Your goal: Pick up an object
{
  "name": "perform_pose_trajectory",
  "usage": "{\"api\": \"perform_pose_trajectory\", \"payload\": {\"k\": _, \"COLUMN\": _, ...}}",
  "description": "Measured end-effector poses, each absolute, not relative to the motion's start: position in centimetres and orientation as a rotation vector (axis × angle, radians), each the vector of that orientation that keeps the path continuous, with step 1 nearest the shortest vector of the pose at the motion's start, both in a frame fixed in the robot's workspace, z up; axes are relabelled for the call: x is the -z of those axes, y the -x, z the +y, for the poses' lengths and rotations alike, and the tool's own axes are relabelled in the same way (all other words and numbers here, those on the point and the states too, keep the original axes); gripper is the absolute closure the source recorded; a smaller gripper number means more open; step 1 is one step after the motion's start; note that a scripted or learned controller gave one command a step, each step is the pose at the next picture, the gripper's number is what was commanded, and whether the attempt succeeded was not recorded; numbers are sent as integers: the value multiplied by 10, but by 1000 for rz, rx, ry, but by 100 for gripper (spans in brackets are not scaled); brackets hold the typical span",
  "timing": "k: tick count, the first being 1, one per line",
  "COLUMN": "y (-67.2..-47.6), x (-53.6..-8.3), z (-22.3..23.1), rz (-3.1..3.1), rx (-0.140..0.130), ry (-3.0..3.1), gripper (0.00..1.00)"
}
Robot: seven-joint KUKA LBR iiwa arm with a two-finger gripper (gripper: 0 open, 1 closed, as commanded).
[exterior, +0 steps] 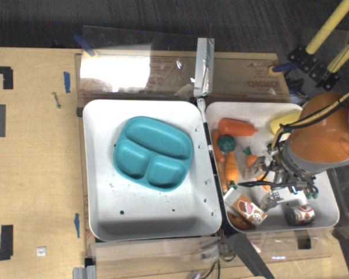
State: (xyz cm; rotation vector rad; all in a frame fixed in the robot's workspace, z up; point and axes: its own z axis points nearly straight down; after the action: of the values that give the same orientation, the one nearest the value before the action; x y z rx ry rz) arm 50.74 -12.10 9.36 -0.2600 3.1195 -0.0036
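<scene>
A teal divided plate [153, 151] lies in the left bin [104, 208]—the claw [279, 186] (orange-banded arm above) hangs low in the right bin [328, 217] among carrots [231, 167] and a small can [300, 214].

A dark grey carpeted floor [163, 10] ran across the top. A pale plywood bench top [29, 156] carried black tape marks [1, 77] and small blue tape strips [67, 81]. Clear plastic sheeting [139, 68] caught a bright glare. Yellow poles [331, 19] stood at upper right.
</scene>
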Motion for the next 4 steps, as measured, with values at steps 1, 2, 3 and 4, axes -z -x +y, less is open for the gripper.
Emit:
{"api": "perform_pose_trajectory", "payload": {"k": 1, "y": -516, "x": -90, "z": -110, "rz": 3124, "rx": 7, "ry": 198, "gripper": 0}}
{"api": "perform_pose_trajectory", "payload": {"k": 2, "y": -529, "x": -89, "z": -110, "rz": 3122, "rx": 4, "ry": 248, "gripper": 0}}
{"api": "perform_pose_trajectory", "payload": {"k": 3, "y": -540, "x": -90, "z": -98, "rz": 3116, "rx": 9, "ry": 281, "gripper": 0}}
{"api": "perform_pose_trajectory", "payload": {"k": 4, "y": -534, "x": -91, "z": -96, "rz": 3114, "rx": 10, "ry": 228, "gripper": 0}}
